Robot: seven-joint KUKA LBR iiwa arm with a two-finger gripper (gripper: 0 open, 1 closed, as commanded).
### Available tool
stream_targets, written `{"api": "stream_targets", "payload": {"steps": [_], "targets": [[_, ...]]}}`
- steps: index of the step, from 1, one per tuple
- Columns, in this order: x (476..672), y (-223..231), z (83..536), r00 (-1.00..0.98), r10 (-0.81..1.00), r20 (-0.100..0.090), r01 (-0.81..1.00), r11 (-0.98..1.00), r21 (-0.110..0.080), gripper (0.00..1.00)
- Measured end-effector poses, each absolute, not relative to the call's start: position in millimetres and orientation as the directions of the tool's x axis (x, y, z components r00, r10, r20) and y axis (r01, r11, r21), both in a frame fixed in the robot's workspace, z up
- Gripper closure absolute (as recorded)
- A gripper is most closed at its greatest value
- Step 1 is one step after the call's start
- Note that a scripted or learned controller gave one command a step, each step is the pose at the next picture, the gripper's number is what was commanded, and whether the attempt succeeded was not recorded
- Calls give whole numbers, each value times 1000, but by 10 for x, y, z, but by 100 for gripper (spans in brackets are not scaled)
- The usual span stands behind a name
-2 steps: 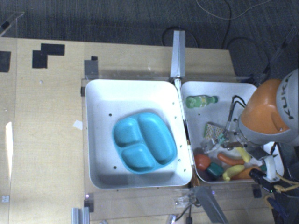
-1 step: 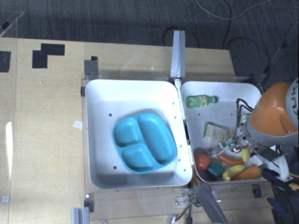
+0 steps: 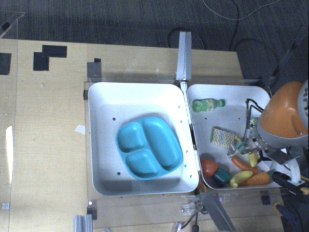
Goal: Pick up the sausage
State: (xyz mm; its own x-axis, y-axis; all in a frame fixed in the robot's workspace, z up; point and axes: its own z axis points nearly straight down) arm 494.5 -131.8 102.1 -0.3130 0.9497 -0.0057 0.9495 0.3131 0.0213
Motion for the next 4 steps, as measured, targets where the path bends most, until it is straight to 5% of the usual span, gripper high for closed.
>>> {"api": "stream_targets", "payload": {"steps": [1,2,3,4], "targets": [[4887,-1009,2414,-199,980,-3,980,199,7,100],[4886,-1007,2413,-199,980,-2,980,199,6,0],[4874,-1018,1363,-246,969,-1,969,246,3,0],[4908,-1161,893,-300,954,-4,954,300,12,0]]}}
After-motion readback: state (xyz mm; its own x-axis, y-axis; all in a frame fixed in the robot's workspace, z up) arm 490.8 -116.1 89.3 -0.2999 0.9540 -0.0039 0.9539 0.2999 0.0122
